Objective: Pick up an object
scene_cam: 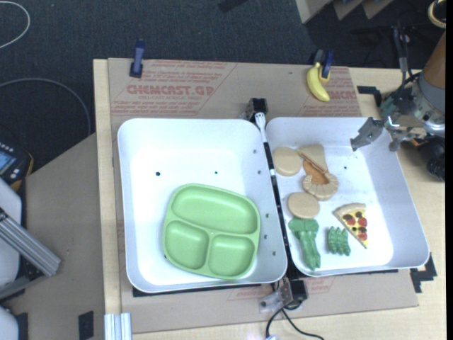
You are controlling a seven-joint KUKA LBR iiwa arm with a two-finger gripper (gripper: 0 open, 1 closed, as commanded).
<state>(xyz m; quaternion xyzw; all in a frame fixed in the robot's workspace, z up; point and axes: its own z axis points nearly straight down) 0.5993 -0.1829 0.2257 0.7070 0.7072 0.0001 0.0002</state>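
The right bin (396,190) holds toy food: two round tan biscuits (287,161) (304,205), a scalloped shell-shaped piece (320,185), a bread slice with an orange strip (312,158), a pizza slice (354,223), a green broccoli-like piece (306,239) and a small green piece (337,241). My gripper (378,137) hangs over the bin's far right corner, well to the right of the bread slice. It is open, with nothing between its fingers.
The left bin (141,168) holds a green divided plate (211,230). A toy banana (318,83) lies on the cardboard behind the right bin. Black clips (257,109) sit where the two bins meet. The arm's body stands at the right edge.
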